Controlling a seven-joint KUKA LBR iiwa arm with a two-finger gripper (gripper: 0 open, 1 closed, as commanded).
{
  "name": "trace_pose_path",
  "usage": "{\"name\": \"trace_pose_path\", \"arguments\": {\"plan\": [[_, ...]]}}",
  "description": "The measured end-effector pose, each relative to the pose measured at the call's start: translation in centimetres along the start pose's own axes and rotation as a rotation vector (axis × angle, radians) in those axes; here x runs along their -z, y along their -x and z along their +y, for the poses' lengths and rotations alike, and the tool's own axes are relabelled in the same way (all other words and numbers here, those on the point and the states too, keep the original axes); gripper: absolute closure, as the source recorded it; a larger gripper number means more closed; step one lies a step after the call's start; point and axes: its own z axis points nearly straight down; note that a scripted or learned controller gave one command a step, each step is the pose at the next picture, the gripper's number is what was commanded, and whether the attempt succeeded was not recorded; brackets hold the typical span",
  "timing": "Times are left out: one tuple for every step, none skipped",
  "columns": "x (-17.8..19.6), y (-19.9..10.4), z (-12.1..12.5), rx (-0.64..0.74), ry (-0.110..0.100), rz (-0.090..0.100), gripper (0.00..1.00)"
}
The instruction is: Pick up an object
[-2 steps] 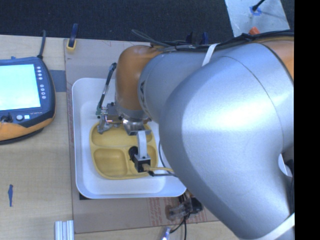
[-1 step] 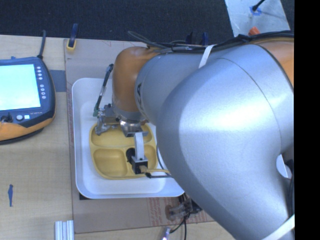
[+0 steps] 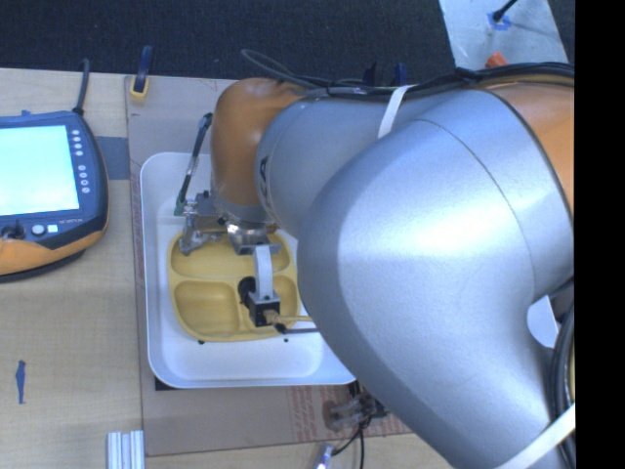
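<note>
A yellow plate with several compartments (image 3: 207,306) lies in the left white bin (image 3: 156,281). My gripper (image 3: 203,221) is low over the plate's far left rim, just under the orange wrist band (image 3: 234,145). The grey arm (image 3: 420,262) reaches in from the right and covers the plate's right side and the rest of the bench.
A teach pendant with a lit screen (image 3: 39,189) lies on the bench left of the bin. A small blue item (image 3: 20,380) lies near the front left. A yellow and blue clip (image 3: 142,81) sits at the bench's back edge.
</note>
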Motion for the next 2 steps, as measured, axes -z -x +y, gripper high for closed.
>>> {"name": "trace_pose_path", "arguments": {"plan": [[0.0,0.7,1.2,0.001,-0.001,0.002,0.00],[0.1,5.4,3.4,-0.001,0.003,0.003,0.00]]}}
